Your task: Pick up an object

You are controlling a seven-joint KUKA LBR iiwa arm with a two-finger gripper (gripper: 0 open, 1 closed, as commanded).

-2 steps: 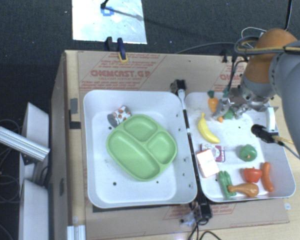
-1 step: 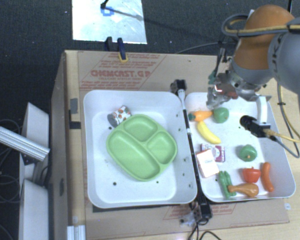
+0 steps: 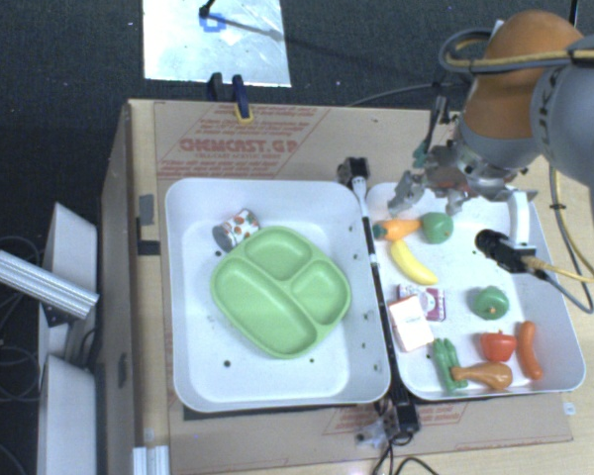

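Carrot (image 3: 398, 229) and green ball (image 3: 437, 228) are lying just below the jaws (image 3: 428, 194), which are spreading wide, holding nothing.

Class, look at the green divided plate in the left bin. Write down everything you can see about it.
The green divided plate is pale green, looks like smooth plastic, and has rounded corners and a raised rim. Ridges split it into three compartments, all bare. It lies flat and upright, turned at a slant, near the middle of the left bin. A small patterned cup lies on its side just beyond the plate's upper left edge; whether they touch is unclear. Nothing else is near it.
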